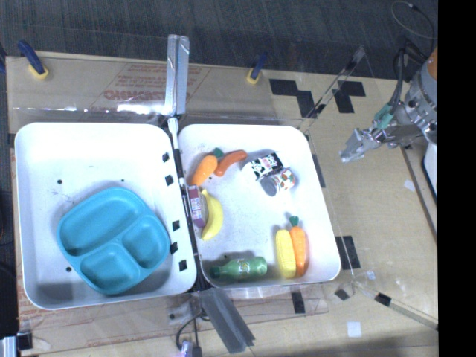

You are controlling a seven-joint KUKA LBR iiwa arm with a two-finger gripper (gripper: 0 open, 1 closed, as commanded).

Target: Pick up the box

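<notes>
- Lying in the right bin's [320, 199] far half, the black-and-white box [265, 163] has its long axis roughly left to right, the right end tipped slightly away from you.
- You'll see a small pale cup [280, 182] touching its near side and an orange-red vegetable [231, 160] just to its left.
- The gripper [351, 152] hangs outside that bin, over the tan bench [372, 222], well to the box's right; you cannot tell whether it is released or clenched.
- The left bin [30, 169] holds a blue divided plate [113, 238]; dark floor [223, 13] lies beyond the bench.
</notes>
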